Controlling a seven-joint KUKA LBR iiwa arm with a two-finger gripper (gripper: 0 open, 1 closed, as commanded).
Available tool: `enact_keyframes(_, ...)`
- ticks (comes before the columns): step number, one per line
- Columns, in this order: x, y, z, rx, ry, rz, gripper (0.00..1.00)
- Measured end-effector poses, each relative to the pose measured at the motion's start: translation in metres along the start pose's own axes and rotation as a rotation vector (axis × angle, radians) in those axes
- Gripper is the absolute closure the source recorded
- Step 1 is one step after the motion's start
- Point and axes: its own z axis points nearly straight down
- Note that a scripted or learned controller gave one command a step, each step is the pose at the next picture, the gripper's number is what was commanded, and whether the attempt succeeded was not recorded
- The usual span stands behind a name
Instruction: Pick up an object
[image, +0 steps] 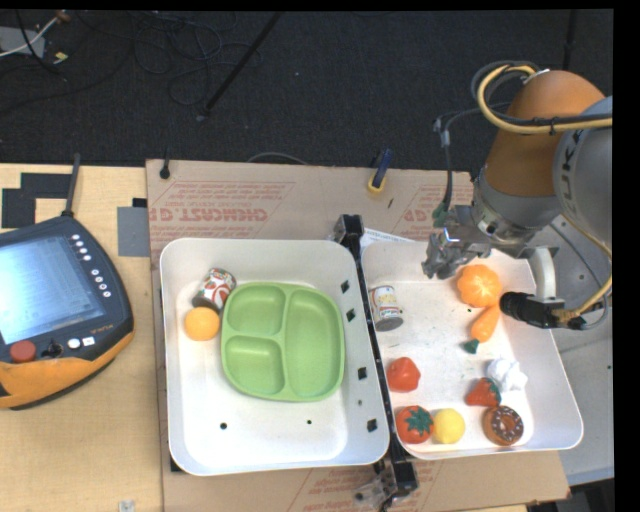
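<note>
My gripper (443, 258) hangs over the far part of the right bin (570, 410), just left of an orange (480, 285) and apart from it. A small carrot (485, 324) lies right below the orange. Farther left in that bin a small can (386, 306) rests near the divider. A red tomato (403, 373) sits in the middle. Along the near edge are a strawberry-like red fruit (415, 423), a lemon (450, 426) and a chocolate donut (503, 425). Nothing shows between the gripper's jaws.
The left bin (190, 420) holds a green divided plate (283, 340), a tipped can (213, 288) and a yellow-orange ball (201, 323). A red strawberry (483, 392) and a white object (508, 373) lie near the donut. A teach pendant (50, 300) sits on the bench's left.
</note>
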Motion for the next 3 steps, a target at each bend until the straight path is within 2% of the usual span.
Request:
enact_keyframes(1,0.056,-0.001,0.009,0.0,0.0,0.0,1.0)
enact_keyframes(2,0.1,0.001,0.001,-0.002,-0.001,0.0,1.0)
enact_keyframes(3,0.157,-0.016,-0.01,0.001,0.0,-0.001,1.0)
